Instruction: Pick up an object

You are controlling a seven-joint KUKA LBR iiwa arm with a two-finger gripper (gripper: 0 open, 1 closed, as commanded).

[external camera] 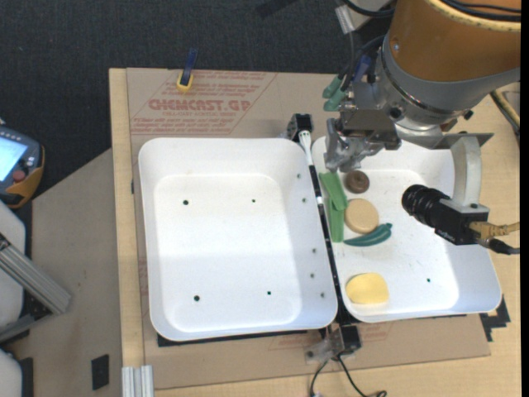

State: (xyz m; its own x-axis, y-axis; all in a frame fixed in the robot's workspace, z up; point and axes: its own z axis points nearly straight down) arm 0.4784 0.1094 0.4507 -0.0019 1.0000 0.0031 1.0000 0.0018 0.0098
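Observation:
My gripper [340, 160] hangs over the far left part of the right bin [471, 292], its metal fingers pointing down beside the bin divider. Just below the fingers lies a long green strip [334, 207] along the bin's left wall. A small brown round piece [357, 181] sits right of the fingertips. A tan disc [361, 216] lies below it, with a teal curved pepper-like piece [369, 236] under the disc. A yellow block [366, 289] rests near the bin's front. I see nothing held between the fingers.
The left bin [165, 304] lies beside the right one. A black cylindrical device with a cable [438, 211] juts over the right bin's right half. The big orange and grey arm [450, 40] covers the far right corner. Cardboard [207, 98] underlies both bins.

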